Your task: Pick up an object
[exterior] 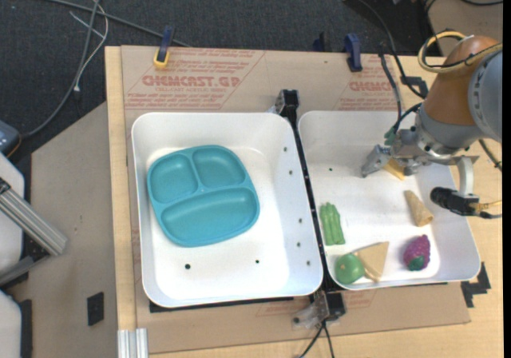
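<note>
My gripper [393,160] is down in the upper part of the right bin [351,134], under the grey wrist and its orange band. A small yellow piece [397,171] shows right beneath it, partly covered by it. Below that lies a tan cone [417,208]. Purple grapes [416,252] sit near the bin's lower right corner. A tan wedge [374,258] and a green apple [348,268] rest by the front wall. A long green vegetable [331,223] lies along the bin's left side.
The left bin [275,180] holds a teal divided plate [204,194]. A black divider clamp [287,101] sits between the bins at the back. Cables run from the arm over the right bin's right side [459,200]. Blue clamps [165,43] hold the cardboard base.
</note>
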Available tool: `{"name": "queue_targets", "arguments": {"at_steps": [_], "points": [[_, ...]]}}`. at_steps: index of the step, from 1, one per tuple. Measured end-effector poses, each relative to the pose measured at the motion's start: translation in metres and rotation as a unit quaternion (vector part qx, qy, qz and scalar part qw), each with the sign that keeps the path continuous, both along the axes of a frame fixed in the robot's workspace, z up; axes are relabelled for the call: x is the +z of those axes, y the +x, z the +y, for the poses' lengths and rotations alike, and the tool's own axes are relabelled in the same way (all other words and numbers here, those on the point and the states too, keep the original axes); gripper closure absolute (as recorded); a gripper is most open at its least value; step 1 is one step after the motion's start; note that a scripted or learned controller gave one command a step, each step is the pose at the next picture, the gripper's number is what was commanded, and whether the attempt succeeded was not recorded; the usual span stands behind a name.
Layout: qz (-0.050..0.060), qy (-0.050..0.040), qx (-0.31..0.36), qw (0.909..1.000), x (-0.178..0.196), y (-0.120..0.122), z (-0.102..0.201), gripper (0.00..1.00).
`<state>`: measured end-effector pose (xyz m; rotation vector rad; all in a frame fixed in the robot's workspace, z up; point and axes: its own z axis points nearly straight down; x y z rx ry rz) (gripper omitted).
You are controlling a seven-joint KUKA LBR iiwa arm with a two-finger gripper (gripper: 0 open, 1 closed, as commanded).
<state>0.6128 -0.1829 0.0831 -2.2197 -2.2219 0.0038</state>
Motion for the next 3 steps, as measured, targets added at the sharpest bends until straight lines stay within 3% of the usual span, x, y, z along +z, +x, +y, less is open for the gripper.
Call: {"name": "queue_targets", "arguments": {"at_steps": [1, 3], "points": [[-0.003, -0.0008, 0.000, 1.0000, 0.013, 0.002, -0.001, 1.00], [-0.004, -0.0005, -0.001, 1.0000, 0.118, -0.001, 0.003, 1.00]]}}
